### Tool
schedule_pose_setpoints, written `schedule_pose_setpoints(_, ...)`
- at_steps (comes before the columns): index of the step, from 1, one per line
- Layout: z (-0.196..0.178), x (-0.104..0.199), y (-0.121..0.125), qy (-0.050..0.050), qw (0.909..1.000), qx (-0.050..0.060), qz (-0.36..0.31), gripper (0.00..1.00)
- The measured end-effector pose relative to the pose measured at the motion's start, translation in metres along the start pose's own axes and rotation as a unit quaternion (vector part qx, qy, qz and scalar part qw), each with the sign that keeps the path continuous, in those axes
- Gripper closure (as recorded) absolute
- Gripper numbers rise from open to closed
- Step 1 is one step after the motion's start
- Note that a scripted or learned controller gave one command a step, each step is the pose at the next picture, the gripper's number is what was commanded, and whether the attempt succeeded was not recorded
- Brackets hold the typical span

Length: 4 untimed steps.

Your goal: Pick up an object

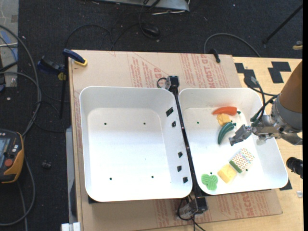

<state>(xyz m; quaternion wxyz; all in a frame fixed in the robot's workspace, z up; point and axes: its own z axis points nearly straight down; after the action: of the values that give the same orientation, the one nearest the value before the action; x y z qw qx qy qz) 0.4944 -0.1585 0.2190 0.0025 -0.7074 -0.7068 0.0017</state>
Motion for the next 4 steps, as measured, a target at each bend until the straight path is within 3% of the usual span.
schedule_pose_setpoints(1,-0.002,0.000,0.001,0.000,1.0000,-0.003,0.000,0.00)
schedule_pose_setpoints(3,0.090,-0.009,-0.009,0.000,1.0000,-0.001,0.000,0.00)
schedule_pose_setpoints(4,0.124,-0.012,-0.007,-0.003,1.0000,-0.006,0.001,0.00)
